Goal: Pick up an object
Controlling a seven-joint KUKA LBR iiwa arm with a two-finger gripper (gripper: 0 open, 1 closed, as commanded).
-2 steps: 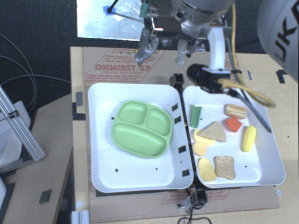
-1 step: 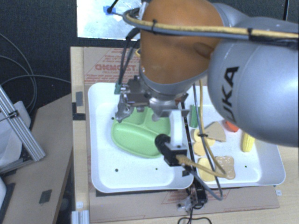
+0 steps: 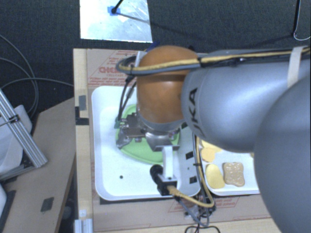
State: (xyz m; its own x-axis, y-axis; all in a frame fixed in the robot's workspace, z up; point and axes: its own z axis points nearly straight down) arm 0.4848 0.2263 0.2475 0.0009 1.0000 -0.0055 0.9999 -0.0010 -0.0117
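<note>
Arm (image 3: 233, 106): one, grey with an orange band (image 3: 163, 84), reaching in from the right and bent down over the left bin; its bulk covers much of both bins.

Claw (image 3: 141, 137): pointing down over the green thing; its lower end is hidden under the wrist, so I cannot tell how it stands or whether anything is in it.

Left bin (image 3: 109, 178): one, white and shallow, on the cardboard sheet (image 3: 104, 67); placed beside the other, likely so things can be taken from either.

Green plate (image 3: 141, 152): one, flat and pale green, lying in the left bin right under the wrist; probably the thing aimed at, judging by where the arm hangs.

Right bin (image 3: 238, 192): one, white, just beside the left; mostly under the arm.

Yellow pieces (image 3: 214, 175): two in view, rounded, lying near each other in the right bin, well apart from the claw.

Tan piece (image 3: 233, 174): one, biscuit-like, just beside the lower yellow piece.

Cables (image 3: 194, 210): a loose bundle running down by the bins' join, hanging from the arm.

Task state: judged unfinished; nothing seen lifted clear.
</note>
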